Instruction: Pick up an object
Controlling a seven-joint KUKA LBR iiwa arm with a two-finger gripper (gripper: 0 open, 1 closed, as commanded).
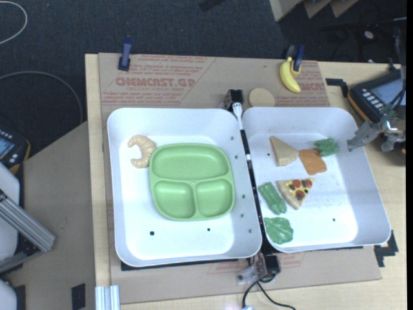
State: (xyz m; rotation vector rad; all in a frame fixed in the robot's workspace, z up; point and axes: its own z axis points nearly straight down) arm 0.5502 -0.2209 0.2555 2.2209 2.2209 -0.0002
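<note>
In the camera view, the task looks not yet begun: every object lies in a bin and nothing is lifted. The gripper (357,141) is at the right edge of the right bin (361,225), low over its rim, and it carries nothing between its fingers. Whether the fingers are spread or pressed together, I cannot tell, because they are small and blurred here.

The nearest objects are the green leafy piece (326,146) and the orange slice (313,162), just beside the gripper, to its left. The wedge of cheese (281,152) lies further left. The pizza slice (295,192), the green pod (272,197) and the lettuce leaf (279,229) are lower in the same bin. The left bin (129,237) holds a green divided plate (192,181) and a croissant (141,150), well apart from the gripper. The reach, the grasp and the lift are all still to do.
</note>
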